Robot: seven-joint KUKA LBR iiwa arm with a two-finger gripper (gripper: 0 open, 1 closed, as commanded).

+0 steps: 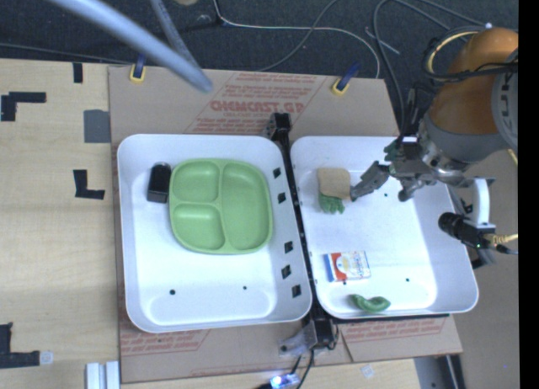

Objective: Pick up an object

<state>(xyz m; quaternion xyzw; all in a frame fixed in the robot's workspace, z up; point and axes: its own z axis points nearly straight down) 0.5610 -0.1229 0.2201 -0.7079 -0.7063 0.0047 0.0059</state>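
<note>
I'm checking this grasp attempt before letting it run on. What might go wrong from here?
1. The gripper hangs open over the right bin, beside the tan block rather than above it; closing here would likely catch nothing.
2. The small green piece touches the tan block, so a reach for one may push or drag the other.
3. Both lie close to the bin's left wall by the divider, so a finger may strike that wall.

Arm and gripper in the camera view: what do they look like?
The arm is grey with a rounded orange band above the wrist. A yellow cable loops beside the band, with thin dark cables nearby. The gripper is dark grey metal with two slim fingers. A black cylindrical part on a white bracket sits below the wrist.
</note>
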